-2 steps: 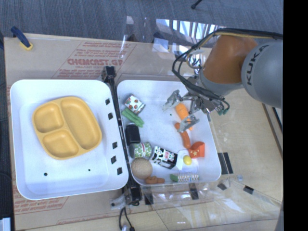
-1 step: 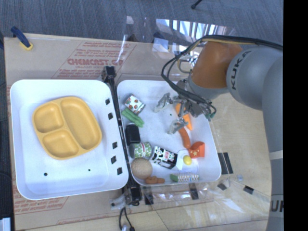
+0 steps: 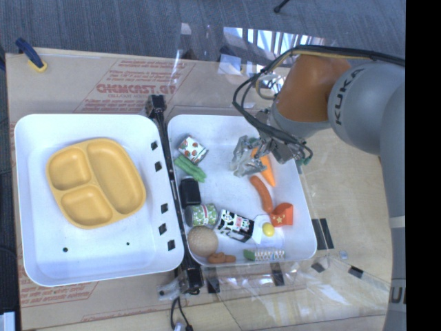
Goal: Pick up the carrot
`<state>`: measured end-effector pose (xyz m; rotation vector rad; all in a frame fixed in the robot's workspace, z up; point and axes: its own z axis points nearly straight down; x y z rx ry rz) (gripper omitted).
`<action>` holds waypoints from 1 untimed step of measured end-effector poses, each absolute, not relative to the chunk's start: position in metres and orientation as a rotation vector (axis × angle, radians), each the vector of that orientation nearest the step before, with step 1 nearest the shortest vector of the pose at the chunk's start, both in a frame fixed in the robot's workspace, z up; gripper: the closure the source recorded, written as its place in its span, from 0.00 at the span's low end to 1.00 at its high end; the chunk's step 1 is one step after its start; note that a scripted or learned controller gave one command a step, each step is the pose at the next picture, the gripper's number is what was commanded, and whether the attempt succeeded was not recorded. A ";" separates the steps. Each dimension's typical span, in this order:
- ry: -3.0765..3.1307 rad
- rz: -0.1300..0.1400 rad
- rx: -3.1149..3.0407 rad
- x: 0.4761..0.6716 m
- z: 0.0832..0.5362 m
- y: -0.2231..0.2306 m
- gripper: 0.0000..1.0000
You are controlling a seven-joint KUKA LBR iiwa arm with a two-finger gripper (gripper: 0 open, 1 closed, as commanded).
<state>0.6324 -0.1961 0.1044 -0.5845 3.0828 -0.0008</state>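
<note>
In the right-hand shallow white plastic bin (image 3: 207,124) the grey arm's two-finger metal gripper (image 3: 249,158) hung low near that bin's far right part, and the small orange carrot (image 3: 267,173) with its pointed tip lay just beside the gripper, on its right, perhaps touching it. Whether the gripper was released or clenched could not be told, since its metal parts blurred together, and nothing showed the carrot caught in it. Nearer than the carrot in the same bin lay a long orange-red sausage-shaped piece (image 3: 262,192), which looked easy to mistake for the target, and beyond that a red block (image 3: 282,214). Toward the bin's left wall sat a green pod (image 3: 189,169) and a small patterned can (image 3: 193,149); at the bin's near edge lay a black-and-white cow-print bottle (image 3: 236,225). To do the step well, the gripper would probably need to shift slightly right so as to straddle the carrot across its narrow width, descend to the bin floor, and close clear of the sausage-shaped piece before lifting straight up.
</note>
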 end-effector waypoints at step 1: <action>3.131 -0.004 0.043 0.624 0.214 -0.168 1.00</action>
